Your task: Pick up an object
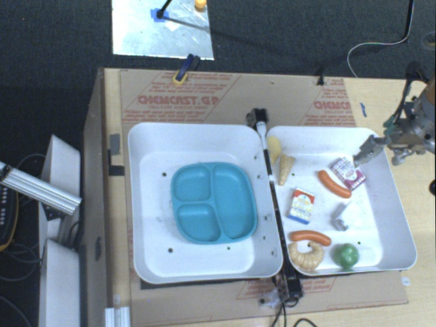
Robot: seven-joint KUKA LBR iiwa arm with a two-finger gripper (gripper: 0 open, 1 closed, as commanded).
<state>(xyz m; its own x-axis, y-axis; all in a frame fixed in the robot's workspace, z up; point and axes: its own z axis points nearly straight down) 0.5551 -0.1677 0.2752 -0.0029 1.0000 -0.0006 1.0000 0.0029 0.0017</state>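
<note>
Where fingers [362,152] reach, pink carton [347,172] lies just beside; spread indiscernible.

Red lettering printed on brown protective sheet [225,90] covering worktop, behind the two bins. Left block, beyond left bin: reads "CHEMCAST GP", letters upside-down or mirrored from this angle, smaller lines beneath too fine to read. Second red block at right rear [332,104], same style, partly legible as "CHEMCAST"; rest unclear. Small carton [302,205] in right bin: red, white and blue print, wording too small to read. Purple-and-white packet [348,172] nearby: markings present, not legible.
</note>
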